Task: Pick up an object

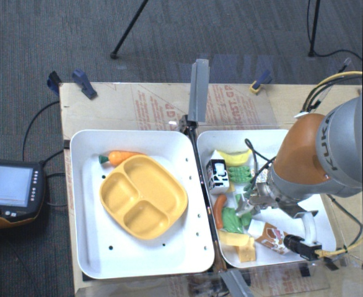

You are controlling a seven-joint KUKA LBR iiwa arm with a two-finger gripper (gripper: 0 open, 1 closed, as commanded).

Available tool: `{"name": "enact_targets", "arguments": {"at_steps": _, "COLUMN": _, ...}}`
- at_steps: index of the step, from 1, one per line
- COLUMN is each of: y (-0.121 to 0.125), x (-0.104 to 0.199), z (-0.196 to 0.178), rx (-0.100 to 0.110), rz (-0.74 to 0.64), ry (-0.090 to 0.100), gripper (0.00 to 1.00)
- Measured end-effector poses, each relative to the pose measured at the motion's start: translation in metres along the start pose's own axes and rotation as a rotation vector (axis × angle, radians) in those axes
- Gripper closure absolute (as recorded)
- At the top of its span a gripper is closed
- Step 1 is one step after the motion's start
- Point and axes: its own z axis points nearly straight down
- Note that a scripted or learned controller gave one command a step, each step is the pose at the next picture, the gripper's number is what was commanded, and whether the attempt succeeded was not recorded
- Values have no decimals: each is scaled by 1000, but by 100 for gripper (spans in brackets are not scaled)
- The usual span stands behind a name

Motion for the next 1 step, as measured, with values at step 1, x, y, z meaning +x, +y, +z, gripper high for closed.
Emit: {"name": "enact_targets", "arguments": {"at_steps": 1, "y": 52, "x": 73, "z": -98, "rx": -14, "rz": -7, "ry": -5, "gripper": 100}}
